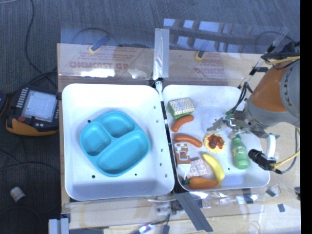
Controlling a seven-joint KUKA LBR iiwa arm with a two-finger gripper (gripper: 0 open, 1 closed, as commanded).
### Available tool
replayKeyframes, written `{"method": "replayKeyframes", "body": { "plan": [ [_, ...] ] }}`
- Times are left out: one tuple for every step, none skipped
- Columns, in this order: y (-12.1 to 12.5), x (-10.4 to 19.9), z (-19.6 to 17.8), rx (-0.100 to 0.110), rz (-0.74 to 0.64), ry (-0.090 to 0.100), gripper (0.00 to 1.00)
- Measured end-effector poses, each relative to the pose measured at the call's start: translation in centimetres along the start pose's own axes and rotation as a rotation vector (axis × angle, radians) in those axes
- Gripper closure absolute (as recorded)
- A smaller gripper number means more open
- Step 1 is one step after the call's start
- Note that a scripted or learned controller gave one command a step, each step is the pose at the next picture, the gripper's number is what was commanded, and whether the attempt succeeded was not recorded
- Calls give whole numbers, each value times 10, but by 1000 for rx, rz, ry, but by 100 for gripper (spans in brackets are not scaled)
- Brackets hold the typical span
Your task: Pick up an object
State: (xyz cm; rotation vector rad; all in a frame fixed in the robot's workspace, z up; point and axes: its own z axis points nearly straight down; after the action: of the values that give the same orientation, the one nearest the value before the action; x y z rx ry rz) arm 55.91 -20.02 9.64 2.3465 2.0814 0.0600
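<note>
Down at the front edge of the right bin [253, 182] lies a carrot [202, 183]. Just above it sits a yellow banana [214, 166], with a small snack packet [197, 168] beside it. A little brown and white block [182, 153] is to the left of that. Two hot dogs are in the same bin, one in the middle [187, 140] and one higher up [182, 123]. A green box [181, 106] sits in the top left corner. A round pizza toy [214, 142] lies near the middle, and a green bottle [239, 152] lies just right of it. The tool [225, 124] hangs above the bin, near the pizza and the bottle. I cannot tell how it is set, and nothing is seen in its grip. The left bin [73, 179] holds a blue plate [114, 143] with three parts. Both bins sit on the tabletop [112, 62].
</note>
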Motion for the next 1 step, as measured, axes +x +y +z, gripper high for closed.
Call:
{"method": "replayKeyframes", "body": {
  "plan": [
    [-36,-3,-1,-1,-35,-11,0]
  ]
}}
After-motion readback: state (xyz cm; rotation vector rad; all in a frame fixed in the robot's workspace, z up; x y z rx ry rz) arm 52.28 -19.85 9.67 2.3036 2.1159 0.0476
